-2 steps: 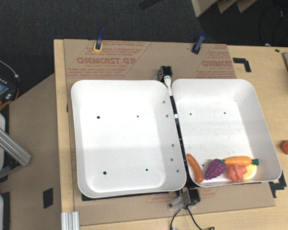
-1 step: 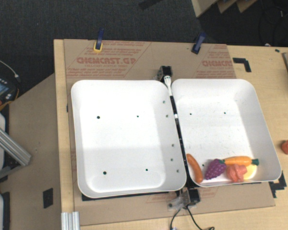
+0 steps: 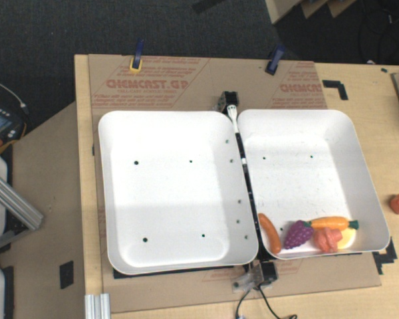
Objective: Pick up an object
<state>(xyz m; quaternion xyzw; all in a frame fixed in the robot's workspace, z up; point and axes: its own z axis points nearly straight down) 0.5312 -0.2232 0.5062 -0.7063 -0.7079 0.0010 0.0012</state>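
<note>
Here we see toy food, orange plastic carrot (image 3: 334, 222), purple grape bunch (image 3: 297, 234), orange sausage (image 3: 269, 233), clustered in the right white bin's (image 3: 306, 138) near corner, claw state we cannot tell.

Single fixed camera above bench (image 3: 46, 178), slanted down on both bins (image 3: 166, 191).

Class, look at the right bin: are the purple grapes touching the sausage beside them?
Cannot tell. In the camera view the grapes and the sausage lie very close together, with no plain gap or contact.
</note>
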